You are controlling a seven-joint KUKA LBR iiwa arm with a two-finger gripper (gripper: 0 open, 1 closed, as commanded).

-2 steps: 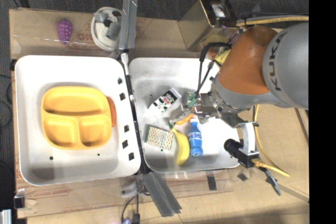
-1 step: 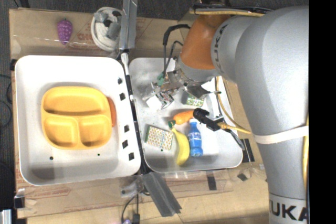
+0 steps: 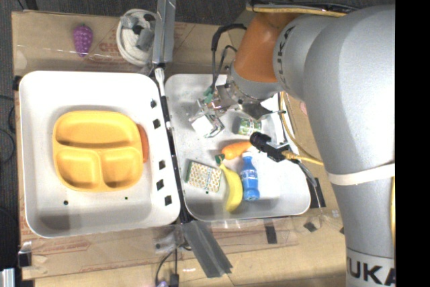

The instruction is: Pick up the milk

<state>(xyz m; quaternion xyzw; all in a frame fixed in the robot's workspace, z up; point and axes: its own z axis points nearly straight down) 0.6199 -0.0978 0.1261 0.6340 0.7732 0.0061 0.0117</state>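
Tool, grip state unclear, hangs over right bin holding banana, bottle.

The grey arm fills the frame's right side, its orange band at upper centre, the pincer pointing down-left just below it.

Arm: big smooth grey casing, right side of frame. Orange band above wrist, upper centre. Black cable loops beside it. "KUKA" lettering in dark caps, bottom right. Gripper small, silvery metal w/ wiring.
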